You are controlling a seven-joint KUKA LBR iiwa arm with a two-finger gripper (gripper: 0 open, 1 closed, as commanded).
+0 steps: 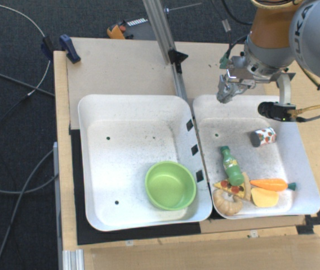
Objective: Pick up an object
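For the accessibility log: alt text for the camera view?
A grey and orange robot arm holds its gripper above the far edge of the right bin, which contains a green bottle, a carrot, a pizza slice and a small can. The left bin holds a green bowl.

Arm point(295, 21) cut off by top and right edges; pizza slice point(234, 189) partly under green bottle point(231, 166).

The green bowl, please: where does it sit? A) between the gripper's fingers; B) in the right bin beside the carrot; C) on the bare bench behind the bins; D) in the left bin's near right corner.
D: the green bowl rests in the left bin, at its near right corner, apart from the toys in the right bin.
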